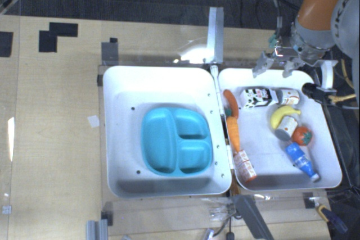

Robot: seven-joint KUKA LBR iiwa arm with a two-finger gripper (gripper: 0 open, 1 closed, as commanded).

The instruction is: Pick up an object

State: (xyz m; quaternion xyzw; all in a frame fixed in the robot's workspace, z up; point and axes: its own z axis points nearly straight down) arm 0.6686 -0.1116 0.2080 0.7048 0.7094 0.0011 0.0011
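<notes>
My gripper (275, 66) hangs open above the far edge of the right bin (329, 177), with nothing between its fingers. Below it in that bin lie a black-and-white carton (256, 97), a small white can (289, 98), a yellow banana (284, 116), a red tomato-like ball (302, 135) and a blue bottle (300, 161). Along the bin's left wall lie a red sausage shape (230, 103), an orange carrot (233, 133) and a small wrapped packet (245, 166).
The left bin (118, 93) holds a blue divided tray (176, 140). A metal post (216, 36) rises behind the seam between the bins. Cables run along the dark floor at the back.
</notes>
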